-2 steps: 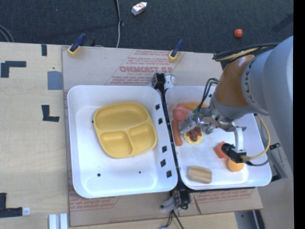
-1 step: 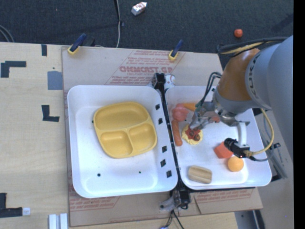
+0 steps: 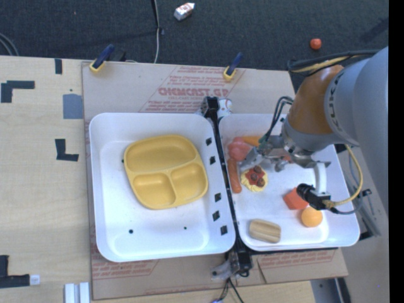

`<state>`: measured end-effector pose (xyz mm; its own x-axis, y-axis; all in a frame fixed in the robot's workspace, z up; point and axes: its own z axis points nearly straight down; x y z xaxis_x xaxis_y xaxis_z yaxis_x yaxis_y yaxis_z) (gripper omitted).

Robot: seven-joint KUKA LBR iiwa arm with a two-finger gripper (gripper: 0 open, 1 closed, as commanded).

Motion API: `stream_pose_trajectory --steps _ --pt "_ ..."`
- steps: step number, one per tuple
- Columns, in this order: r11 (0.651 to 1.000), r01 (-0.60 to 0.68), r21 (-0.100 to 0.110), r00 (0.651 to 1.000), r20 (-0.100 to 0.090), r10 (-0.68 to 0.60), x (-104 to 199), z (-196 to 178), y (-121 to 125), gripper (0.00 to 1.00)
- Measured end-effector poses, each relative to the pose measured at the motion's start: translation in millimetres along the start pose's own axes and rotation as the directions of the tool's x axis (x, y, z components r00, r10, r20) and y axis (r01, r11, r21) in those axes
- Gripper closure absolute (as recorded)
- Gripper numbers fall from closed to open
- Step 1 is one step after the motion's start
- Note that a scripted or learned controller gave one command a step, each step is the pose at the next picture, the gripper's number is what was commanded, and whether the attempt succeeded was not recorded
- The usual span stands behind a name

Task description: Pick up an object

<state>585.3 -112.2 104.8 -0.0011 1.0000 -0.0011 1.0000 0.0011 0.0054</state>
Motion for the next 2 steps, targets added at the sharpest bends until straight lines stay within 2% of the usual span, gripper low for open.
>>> stream_pose_trajectory --steps 1,2 --pt "1.0 0.003 0.005 1.0 -0.001 -0.003 18 22 75 0.0" --pt "1.0 0.002 0.005 1.0 -0.001 -0.002 17 10 74 1.0"
